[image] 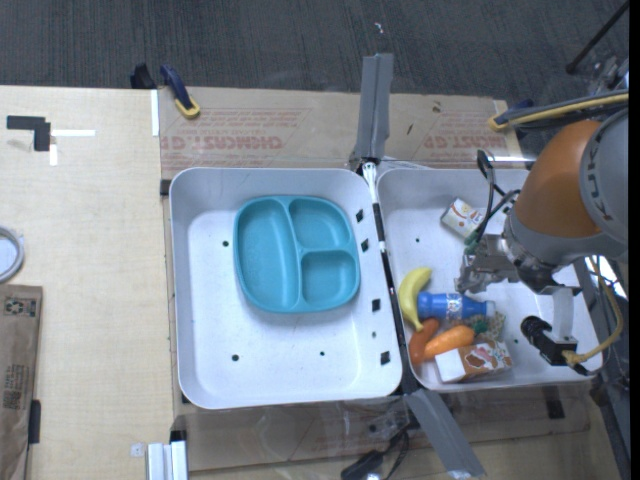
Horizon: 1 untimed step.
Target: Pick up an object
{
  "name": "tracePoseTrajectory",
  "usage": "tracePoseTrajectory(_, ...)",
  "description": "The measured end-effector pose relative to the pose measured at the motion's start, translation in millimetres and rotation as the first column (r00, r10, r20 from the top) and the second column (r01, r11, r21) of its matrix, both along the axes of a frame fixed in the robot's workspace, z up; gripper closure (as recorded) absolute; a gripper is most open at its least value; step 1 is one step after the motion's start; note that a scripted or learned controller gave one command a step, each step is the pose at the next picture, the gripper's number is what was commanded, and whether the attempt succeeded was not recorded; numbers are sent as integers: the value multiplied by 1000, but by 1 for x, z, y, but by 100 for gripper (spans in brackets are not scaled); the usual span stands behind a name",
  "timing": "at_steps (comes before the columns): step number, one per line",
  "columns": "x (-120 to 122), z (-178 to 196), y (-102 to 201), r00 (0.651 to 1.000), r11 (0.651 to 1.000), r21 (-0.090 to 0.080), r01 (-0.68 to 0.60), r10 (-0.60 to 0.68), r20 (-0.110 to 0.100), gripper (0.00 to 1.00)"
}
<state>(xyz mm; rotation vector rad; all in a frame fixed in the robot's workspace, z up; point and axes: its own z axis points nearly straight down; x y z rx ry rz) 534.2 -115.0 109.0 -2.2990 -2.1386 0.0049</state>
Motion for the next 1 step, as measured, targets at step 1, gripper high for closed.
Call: tracePoseTrajectory(1, 0, 0, 0, 1000, 1000, 0, 0, 0, -1, 0)
